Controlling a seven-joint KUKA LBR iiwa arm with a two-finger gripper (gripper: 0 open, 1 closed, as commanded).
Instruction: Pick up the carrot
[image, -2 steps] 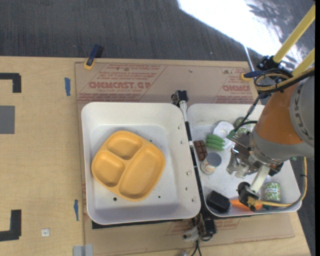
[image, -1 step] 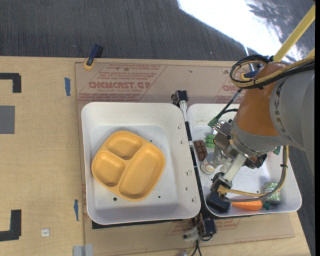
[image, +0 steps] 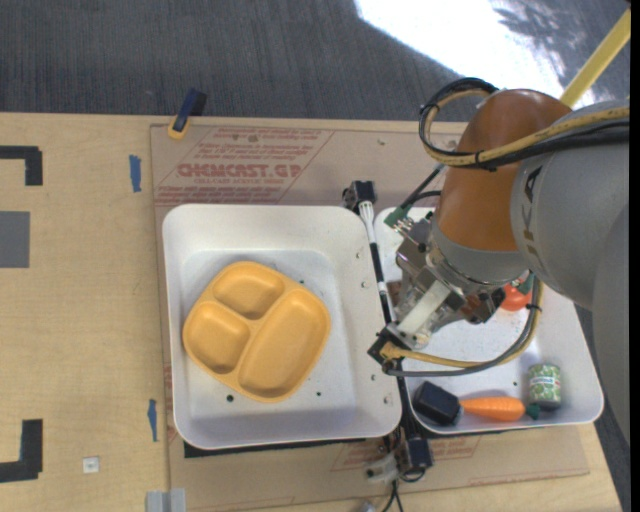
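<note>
Orange-banded arm (image: 500, 190) looms over the right bin (image: 585, 400), hiding its gripper, so I cannot tell its state. Carrot (image: 492, 407) lies near the bin's front edge, beside 1 dark block (image: 436, 402). Descend clear of that block.

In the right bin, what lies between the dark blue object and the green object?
In the camera view, the carrot lies between the dark blue object and the green object, near the right bin's front wall.

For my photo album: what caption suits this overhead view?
Robot arm hovers over the right bin, carrot lying near its front edge.
</note>
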